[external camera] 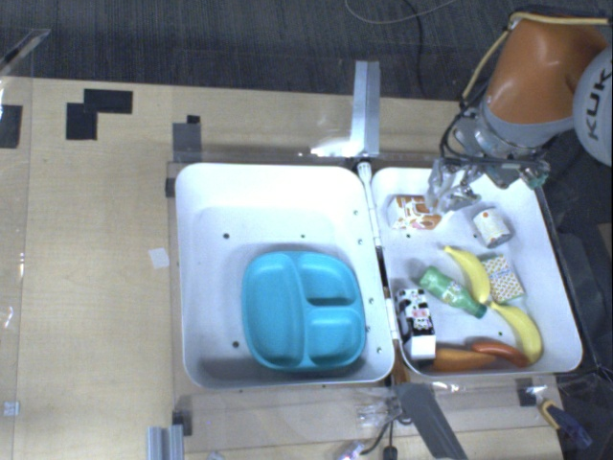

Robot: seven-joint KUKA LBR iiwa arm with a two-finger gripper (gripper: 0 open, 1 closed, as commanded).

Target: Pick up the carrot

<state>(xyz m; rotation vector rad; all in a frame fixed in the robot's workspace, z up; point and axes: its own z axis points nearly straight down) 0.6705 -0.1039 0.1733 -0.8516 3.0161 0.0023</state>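
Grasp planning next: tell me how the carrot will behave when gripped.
The carrot looks like a smooth toy, so probably stiff and light. Its rounded, tapered shape may slip or roll. It lies along the bin's near wall, touching the banana, so it could jam.

A single fixed camera sits above the tabletop (86,286), looking down at a slant from the near side. It frames both white bins (278,185) fully, side by side, with dark floor (192,17) along the far edge.
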